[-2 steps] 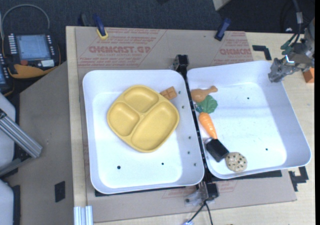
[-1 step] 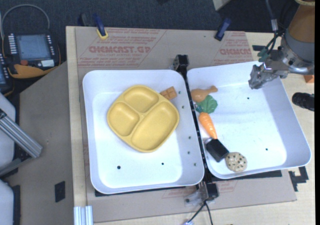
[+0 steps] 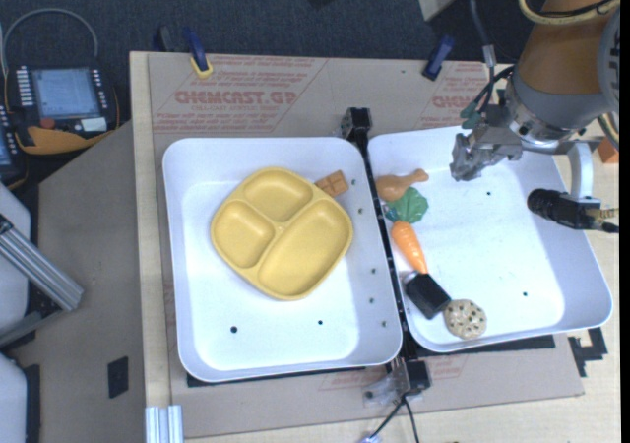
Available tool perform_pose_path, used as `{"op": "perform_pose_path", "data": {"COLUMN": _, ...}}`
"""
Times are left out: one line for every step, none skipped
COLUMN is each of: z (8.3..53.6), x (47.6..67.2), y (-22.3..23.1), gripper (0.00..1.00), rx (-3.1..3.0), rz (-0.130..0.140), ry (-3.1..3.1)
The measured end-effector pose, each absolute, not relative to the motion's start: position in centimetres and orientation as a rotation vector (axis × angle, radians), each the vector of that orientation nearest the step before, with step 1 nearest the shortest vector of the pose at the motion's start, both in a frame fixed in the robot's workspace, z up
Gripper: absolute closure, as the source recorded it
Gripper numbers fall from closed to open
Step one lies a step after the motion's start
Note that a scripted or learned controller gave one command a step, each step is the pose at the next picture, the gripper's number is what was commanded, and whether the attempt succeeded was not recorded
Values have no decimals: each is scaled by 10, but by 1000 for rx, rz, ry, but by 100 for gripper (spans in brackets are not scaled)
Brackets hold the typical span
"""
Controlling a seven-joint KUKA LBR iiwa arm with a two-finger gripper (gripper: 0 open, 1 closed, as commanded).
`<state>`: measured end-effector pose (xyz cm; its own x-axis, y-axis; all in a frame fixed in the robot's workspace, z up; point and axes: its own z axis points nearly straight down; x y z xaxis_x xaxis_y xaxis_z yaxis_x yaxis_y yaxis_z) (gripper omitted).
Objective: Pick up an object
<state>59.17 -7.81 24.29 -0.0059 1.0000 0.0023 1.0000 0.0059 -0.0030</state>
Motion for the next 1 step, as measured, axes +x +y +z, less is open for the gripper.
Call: {"op": "perform_pose_path", "data": {"z": 231, "x": 582, "y": -18, "gripper": 100, "rx": -2211, "rz": 1, "ry": -2225}}
